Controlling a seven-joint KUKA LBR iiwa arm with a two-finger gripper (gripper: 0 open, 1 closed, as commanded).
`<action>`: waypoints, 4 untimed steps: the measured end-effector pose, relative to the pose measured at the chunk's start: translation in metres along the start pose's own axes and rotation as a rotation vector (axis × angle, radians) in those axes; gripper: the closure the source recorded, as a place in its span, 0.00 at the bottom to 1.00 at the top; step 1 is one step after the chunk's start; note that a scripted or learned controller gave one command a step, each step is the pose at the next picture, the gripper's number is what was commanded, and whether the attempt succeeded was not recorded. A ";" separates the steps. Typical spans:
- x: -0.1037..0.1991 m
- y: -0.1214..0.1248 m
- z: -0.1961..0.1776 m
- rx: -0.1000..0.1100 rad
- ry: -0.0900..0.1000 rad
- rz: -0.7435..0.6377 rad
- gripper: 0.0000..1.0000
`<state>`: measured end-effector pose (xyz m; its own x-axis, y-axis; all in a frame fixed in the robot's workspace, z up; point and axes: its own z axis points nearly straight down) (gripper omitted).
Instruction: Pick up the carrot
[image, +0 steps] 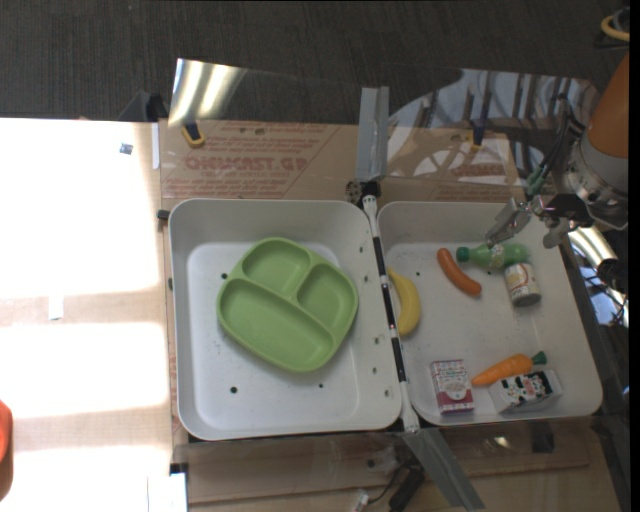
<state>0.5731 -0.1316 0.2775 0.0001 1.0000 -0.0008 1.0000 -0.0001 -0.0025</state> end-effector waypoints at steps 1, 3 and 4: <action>0.041 0.082 0.087 -0.002 -0.001 -0.033 0.00; 0.021 -0.018 0.186 -0.001 0.001 0.121 0.00; 0.018 0.036 0.187 -0.001 -0.001 0.279 0.00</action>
